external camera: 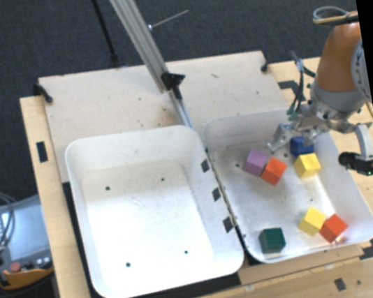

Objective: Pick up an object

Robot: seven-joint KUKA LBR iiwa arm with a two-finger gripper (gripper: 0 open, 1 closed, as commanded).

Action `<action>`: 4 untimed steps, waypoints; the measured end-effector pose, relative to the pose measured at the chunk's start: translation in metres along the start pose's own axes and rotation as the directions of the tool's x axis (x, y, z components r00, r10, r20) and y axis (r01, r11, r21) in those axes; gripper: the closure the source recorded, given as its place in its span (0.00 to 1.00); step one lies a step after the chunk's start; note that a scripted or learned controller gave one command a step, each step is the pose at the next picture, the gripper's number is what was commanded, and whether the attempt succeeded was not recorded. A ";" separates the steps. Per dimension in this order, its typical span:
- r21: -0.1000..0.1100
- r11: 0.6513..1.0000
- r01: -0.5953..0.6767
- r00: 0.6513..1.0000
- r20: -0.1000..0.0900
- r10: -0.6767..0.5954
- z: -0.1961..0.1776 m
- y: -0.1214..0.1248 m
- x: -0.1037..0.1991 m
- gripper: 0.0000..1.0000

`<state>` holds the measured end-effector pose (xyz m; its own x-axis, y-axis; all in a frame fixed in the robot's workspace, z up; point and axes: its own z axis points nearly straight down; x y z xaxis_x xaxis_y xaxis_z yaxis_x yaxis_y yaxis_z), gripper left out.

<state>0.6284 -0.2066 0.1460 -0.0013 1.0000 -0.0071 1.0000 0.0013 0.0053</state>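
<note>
The right white bin [234, 129] holds several small cubes. My gripper [298, 132] hangs low over its far right part, right above a blue cube [301, 145] that it partly hides. A yellow cube [307, 165] lies just in front of the blue one. To the left, a purple cube [255, 162] and an orange cube [273, 171] touch each other. Near the front wall sit a green cube [272, 239], a second yellow cube [312, 220] and a red-orange cube [333, 227].
The left white bin [135, 138] stands beside the right one. A slanted aluminium post [142, 39] rises from the back of the bench between the bins. The arm's orange band [338, 59] is at the right edge. A grey control box [18, 233] sits off the bench at the left.
</note>
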 end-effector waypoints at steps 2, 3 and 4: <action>0.000 1.000 0.000 1.000 -0.002 0.000 0.036 0.001 -0.003 1.00; -0.004 1.000 0.002 1.000 -0.005 -0.002 -0.029 0.005 -0.005 1.00; -0.002 1.000 0.004 1.000 -0.005 -0.004 -0.074 0.010 -0.006 1.00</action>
<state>0.6381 -0.2125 0.2205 -0.0055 1.0000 -0.0021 1.0000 0.0055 0.0073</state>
